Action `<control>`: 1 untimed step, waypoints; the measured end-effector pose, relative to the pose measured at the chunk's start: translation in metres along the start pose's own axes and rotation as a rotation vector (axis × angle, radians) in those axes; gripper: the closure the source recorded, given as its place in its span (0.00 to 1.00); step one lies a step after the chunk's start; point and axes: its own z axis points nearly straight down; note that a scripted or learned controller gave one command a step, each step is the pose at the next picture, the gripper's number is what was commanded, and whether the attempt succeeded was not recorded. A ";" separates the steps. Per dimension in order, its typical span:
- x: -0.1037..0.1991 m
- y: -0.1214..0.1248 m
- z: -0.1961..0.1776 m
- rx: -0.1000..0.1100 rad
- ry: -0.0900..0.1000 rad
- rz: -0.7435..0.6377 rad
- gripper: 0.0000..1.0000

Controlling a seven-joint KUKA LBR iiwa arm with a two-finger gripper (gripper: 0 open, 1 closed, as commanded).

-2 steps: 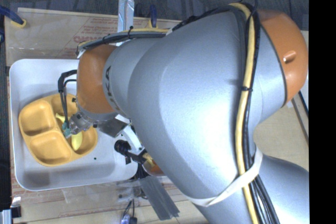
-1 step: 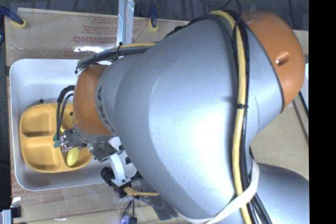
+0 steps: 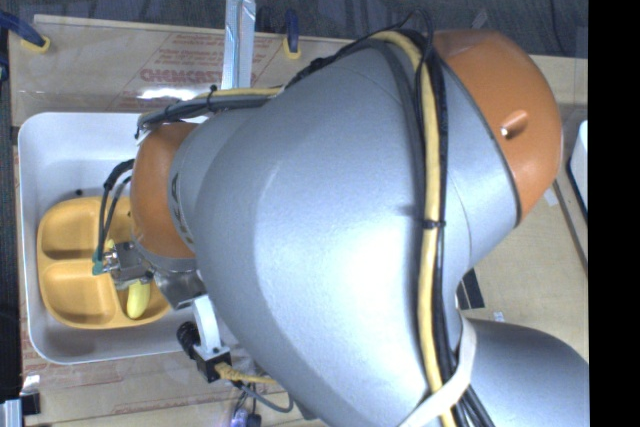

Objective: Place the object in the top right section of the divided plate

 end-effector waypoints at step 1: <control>0.014 0.001 -0.022 -0.002 0.011 0.001 1.00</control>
